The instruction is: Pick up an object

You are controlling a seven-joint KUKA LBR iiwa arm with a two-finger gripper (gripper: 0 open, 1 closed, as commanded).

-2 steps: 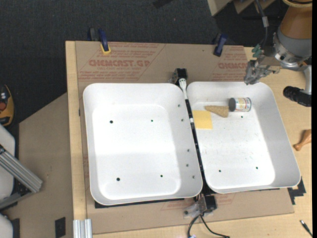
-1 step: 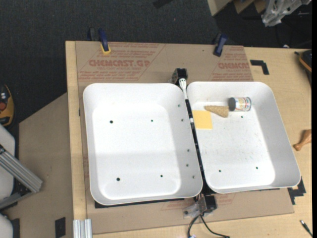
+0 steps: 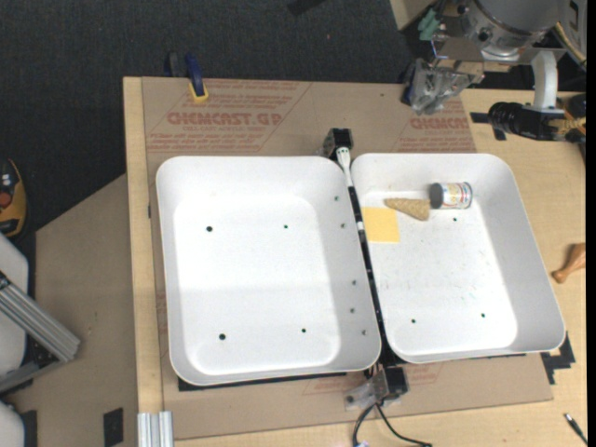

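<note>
Camera view | gripper (image 3: 430, 89) above bench, grip state unreadable | small jar (image 3: 452, 195), wedge (image 3: 410, 208), yellow square (image 3: 381, 223) in right bin (image 3: 521, 277) below it

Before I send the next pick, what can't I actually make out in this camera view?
- End effector: blurred above the bench; whether its fingers are open or shut can't be told.
- Arm: cut off by the top edge.
- Small jar: lying in the right bin; label too small to read.
- Tan wedge: touching the jar or just beside it, unclear.
</note>
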